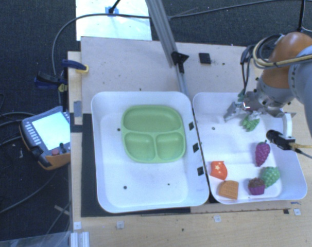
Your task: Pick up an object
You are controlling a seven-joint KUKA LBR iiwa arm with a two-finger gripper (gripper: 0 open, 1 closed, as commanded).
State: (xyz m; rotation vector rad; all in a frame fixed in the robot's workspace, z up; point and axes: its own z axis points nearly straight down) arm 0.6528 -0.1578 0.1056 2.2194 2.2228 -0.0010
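Hovering low in the right bin [210,138], the pincer [238,110] spreads its fingers — released — with a green toy [250,121] just beside it.

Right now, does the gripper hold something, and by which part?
It cannot be told: the gripper is low over a green toy in the right bin, but no grasp is visible.

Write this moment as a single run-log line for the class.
arm: over right bin | hand: at green toy, grasp unclear | left bin: green divided plate | remaining: purple grapes, red piece, orange piece
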